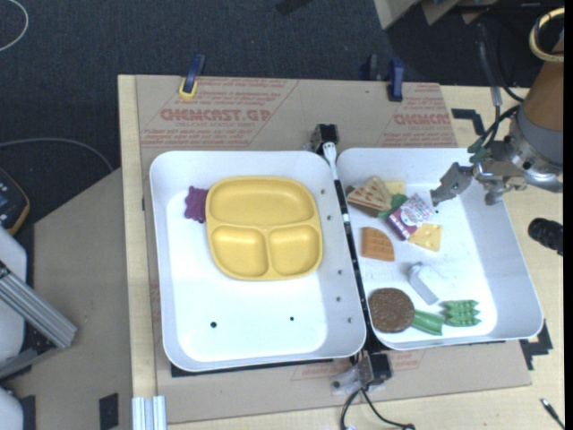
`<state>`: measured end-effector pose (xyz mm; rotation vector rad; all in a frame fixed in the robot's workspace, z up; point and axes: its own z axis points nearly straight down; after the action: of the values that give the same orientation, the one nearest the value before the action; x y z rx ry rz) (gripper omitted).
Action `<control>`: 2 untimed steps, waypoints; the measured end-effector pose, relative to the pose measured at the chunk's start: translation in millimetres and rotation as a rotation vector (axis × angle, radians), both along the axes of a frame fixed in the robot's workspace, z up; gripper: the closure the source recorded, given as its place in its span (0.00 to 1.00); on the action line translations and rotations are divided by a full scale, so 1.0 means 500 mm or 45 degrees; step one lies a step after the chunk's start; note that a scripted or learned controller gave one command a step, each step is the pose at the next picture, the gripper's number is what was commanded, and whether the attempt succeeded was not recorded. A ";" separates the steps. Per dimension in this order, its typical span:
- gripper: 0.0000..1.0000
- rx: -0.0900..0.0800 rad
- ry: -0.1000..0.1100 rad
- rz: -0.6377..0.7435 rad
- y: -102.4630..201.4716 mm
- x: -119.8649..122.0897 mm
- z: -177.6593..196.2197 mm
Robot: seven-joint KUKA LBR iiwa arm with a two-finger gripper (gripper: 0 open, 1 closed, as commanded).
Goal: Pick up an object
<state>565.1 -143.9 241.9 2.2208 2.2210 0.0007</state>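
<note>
Grey metal, the pincer point(450, 186) hangs low over the right bin's point(510, 240) far side, just beside a purple-and-white packet point(410, 214); I cannot tell its state. The arm is cut off at the right edge. Bare bin floor lies along the right rim.

Arm point(543, 124) cut off by the right edge above the orange band. Purple item point(194, 203) partly hidden behind the left rim of the yellow tray point(264, 225); identity unclear. Gripper point(448, 186) fingertips too small and blurred to resolve.
</note>
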 end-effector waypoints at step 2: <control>0.00 0.004 0.011 -0.001 -0.008 -0.005 -0.218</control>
<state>562.6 -147.9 132.8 2.2273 2.2265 -0.0060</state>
